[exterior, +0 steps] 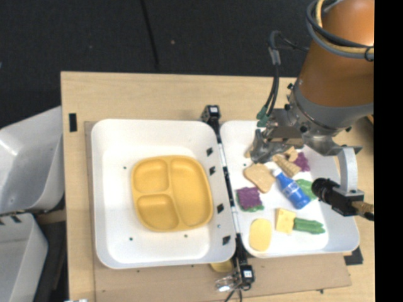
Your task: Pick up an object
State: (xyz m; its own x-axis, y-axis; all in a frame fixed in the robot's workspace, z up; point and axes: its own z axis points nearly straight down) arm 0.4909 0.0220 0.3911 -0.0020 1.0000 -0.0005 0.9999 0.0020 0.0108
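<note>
The right bin point(343, 231) holds several toy foods. A tan bread slice point(259, 177) lies beside a blue bottle point(293, 191) and a purple grape bunch point(249, 197). Nearer the front are a yellow cheese wedge point(284, 221), a green piece point(308, 226) and a pale yellow oval point(261, 234). A tan block point(286, 163) and a small purple piece point(303, 162) sit farther back. My gripper point(264, 146) hangs low over the bin's back left part, just behind the bread slice. I see nothing held in it.
The left bin point(113, 231) holds a yellow divided plate point(171, 192). The arm's grey and orange body point(337, 55) covers the right bin's back right corner. A black fitting point(334, 194) sticks in from the right. Clips point(211, 113) mark the seam between the bins.
</note>
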